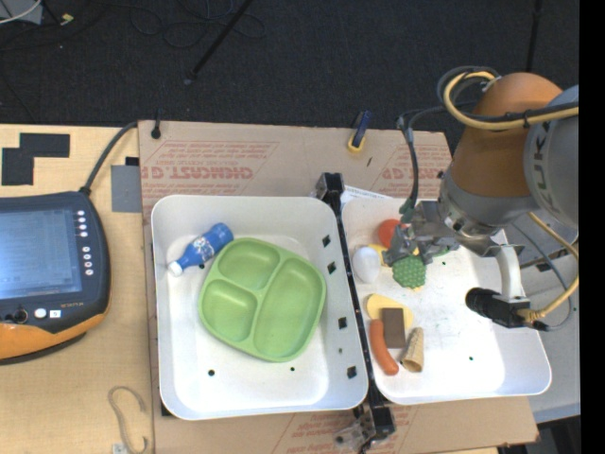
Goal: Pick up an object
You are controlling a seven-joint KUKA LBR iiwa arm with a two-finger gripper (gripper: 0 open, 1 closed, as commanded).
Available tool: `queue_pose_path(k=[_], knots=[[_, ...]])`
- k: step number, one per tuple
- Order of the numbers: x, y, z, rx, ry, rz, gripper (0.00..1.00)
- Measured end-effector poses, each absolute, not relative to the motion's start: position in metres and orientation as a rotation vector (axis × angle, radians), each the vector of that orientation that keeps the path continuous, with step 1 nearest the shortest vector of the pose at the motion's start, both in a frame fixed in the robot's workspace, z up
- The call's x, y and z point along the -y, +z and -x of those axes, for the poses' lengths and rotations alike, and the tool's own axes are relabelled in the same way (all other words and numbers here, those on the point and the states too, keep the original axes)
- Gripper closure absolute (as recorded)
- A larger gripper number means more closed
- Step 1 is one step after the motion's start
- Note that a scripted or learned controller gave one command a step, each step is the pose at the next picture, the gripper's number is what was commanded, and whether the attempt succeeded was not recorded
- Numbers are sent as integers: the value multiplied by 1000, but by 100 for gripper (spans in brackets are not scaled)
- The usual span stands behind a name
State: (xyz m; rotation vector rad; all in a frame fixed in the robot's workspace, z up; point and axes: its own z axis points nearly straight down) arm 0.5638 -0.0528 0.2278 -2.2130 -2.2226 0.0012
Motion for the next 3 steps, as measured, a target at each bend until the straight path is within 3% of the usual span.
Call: queue_pose_path(k=[1,3], knots=[[-1,224,-580,2224,1,2214,100],[10,219,-578,2218,6,2220,100]])
